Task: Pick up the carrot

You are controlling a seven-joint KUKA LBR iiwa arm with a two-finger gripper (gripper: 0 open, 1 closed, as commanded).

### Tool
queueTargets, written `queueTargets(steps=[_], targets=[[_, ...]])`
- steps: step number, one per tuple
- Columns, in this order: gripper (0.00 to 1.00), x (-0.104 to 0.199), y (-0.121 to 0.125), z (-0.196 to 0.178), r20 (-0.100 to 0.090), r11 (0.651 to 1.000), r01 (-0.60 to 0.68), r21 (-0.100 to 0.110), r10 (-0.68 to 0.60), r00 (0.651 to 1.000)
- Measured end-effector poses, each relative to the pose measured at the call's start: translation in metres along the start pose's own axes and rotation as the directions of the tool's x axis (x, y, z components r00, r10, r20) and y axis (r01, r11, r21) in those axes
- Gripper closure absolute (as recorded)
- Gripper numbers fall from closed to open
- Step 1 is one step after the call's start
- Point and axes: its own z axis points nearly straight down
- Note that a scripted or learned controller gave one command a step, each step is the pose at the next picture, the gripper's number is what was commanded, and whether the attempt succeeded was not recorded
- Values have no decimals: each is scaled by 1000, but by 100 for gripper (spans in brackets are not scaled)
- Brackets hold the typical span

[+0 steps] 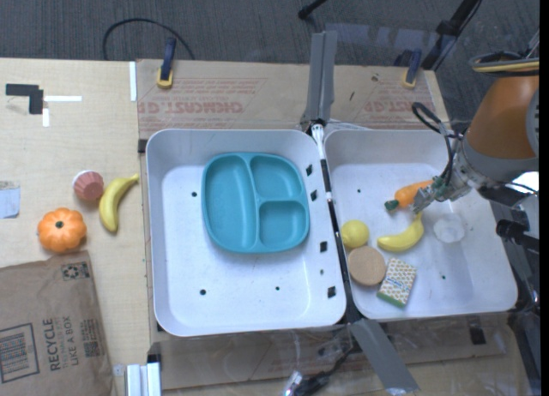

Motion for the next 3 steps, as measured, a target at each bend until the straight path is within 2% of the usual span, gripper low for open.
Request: queueTargets(steps=[1, 2, 3], targets=[[100, 70, 28, -70, -1, 1000, -15, 2, 15, 1000], [100, 72, -61, 9, -2, 1000, 0, 2, 0, 1000], [100, 120, -37, -104, -1, 993, -115, 3, 115, 993]])
